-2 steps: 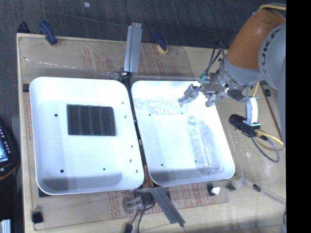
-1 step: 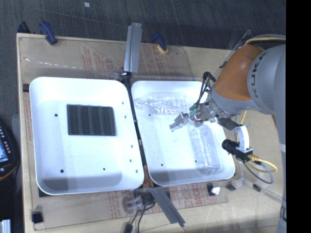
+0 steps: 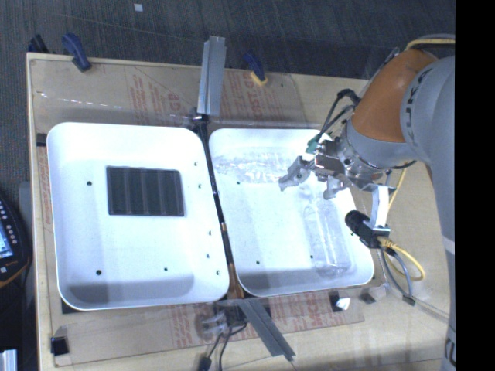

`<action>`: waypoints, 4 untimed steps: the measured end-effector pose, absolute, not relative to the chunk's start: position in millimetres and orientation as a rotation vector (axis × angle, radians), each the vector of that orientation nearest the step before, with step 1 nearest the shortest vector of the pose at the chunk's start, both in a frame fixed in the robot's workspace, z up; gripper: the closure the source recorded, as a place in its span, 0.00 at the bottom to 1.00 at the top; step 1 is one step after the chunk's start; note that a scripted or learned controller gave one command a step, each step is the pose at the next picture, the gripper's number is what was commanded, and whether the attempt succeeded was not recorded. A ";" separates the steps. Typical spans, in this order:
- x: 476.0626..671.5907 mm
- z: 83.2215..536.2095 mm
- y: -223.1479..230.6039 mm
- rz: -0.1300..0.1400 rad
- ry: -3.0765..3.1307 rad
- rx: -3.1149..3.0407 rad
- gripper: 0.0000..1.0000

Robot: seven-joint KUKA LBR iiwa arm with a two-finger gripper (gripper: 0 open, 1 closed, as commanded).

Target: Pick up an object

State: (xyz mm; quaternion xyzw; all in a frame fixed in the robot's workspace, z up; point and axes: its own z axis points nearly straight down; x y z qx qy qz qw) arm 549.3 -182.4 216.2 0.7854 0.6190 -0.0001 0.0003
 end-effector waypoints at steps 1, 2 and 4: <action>590.3 228.1 -201.6 -0.002 1.907 2.499 0.00; 590.9 237.5 -200.0 -0.006 1.920 2.491 1.00; 583.6 281.2 -131.8 -0.003 2.132 2.311 1.00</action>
